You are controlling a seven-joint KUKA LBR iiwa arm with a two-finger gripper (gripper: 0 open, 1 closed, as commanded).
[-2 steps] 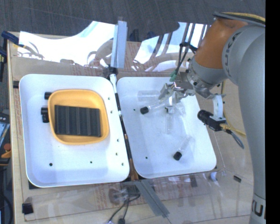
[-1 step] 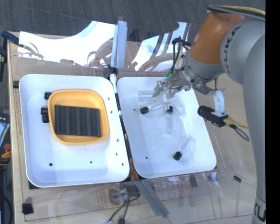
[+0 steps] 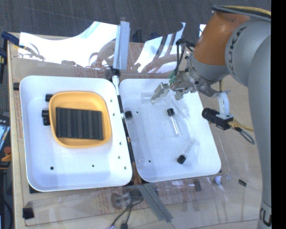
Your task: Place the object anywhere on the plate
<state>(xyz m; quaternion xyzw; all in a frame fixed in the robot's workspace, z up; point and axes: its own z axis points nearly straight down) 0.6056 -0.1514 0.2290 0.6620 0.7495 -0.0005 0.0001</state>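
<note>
Your gripper [image 3: 168,92] hangs over the right bin [image 3: 207,161] with fingers spread, holding nothing, since the clear tubes [image 3: 174,124] lie below; the yellow plate [image 3: 71,100] waits left.

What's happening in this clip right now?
A grey robot arm reaches in from the right, its pincer hovering over the back of the right bin. Its fingers look spread, with nothing between them. Clear tubes with black caps lie loose on that bin's floor. The yellow plate, with a dark ribbed insert, sits in the left bin, so nothing has been moved onto it yet.
</note>
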